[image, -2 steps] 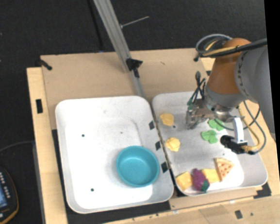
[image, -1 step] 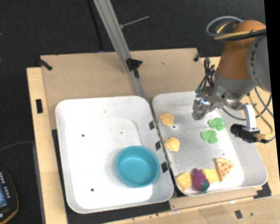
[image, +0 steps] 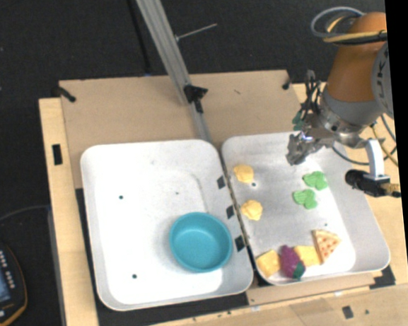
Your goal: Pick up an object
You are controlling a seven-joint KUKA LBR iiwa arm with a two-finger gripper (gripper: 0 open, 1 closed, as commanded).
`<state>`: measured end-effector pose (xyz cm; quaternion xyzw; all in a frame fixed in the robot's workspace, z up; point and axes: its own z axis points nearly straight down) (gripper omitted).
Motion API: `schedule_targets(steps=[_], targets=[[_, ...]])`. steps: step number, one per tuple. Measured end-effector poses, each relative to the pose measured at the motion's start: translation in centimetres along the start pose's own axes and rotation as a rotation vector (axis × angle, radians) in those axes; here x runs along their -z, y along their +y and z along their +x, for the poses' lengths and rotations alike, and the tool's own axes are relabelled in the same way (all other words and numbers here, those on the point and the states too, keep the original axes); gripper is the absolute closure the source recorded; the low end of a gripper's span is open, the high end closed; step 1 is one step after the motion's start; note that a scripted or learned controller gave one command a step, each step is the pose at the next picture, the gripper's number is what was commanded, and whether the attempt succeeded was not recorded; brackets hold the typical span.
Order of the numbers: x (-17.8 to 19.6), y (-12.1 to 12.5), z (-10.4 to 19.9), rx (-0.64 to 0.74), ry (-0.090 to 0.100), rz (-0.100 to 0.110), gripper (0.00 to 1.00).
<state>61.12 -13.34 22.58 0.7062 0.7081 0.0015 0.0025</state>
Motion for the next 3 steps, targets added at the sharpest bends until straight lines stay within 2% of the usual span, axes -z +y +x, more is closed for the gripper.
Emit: schedule_targets(steps=[1,3], targets=[[0.5,2.1,5.4,0.0,0.001,0.004,1.0],[1.7,3.5,15.9,0.0,0.001,0.004,1.0]])
